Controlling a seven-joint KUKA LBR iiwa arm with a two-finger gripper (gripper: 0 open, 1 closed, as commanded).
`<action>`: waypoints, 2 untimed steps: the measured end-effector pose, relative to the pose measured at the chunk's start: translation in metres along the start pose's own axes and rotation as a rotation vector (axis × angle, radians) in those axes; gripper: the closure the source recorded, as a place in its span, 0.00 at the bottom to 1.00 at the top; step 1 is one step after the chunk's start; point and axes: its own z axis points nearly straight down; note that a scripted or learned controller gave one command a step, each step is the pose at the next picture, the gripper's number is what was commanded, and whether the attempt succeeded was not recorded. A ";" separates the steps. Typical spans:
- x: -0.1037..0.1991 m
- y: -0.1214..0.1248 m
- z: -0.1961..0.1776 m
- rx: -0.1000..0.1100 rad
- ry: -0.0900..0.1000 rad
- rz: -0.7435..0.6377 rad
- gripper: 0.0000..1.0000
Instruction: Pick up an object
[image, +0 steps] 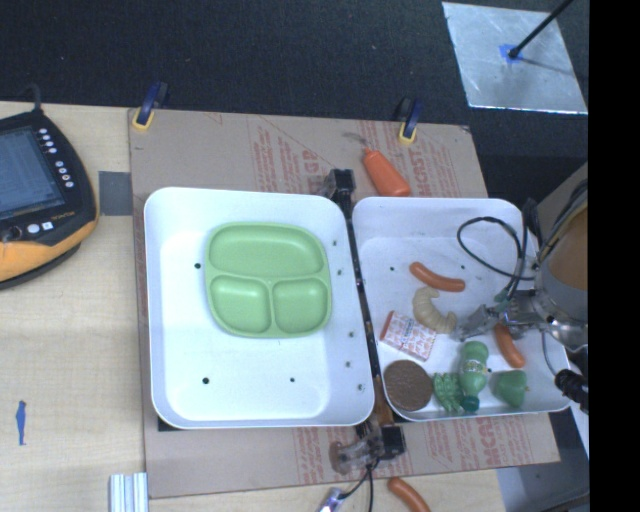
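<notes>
The left bin (170, 300) holds a green divided plate (267, 277), while the right bin (440, 212) carries the candidates: a patterned packet (408, 335), a brown disc (407, 385), a curved pale piece (432, 310), a sausage (437, 277) and green toys (470, 375). The gripper (490, 318) sits low at the right side, just beside the pale piece and a second small sausage (509, 347), so this looks like the reach before a grasp. I cannot tell how its jaws stand; next it must settle over one item and pinch it.

The grey arm (565, 250) is running off the right edge, its hand (492, 318) covering the orange sausage's (510, 348) far end.
</notes>
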 end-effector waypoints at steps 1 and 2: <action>-0.001 0.000 -0.011 0.000 -0.003 -0.006 1.00; 0.055 0.008 -0.001 -0.001 0.000 -0.002 1.00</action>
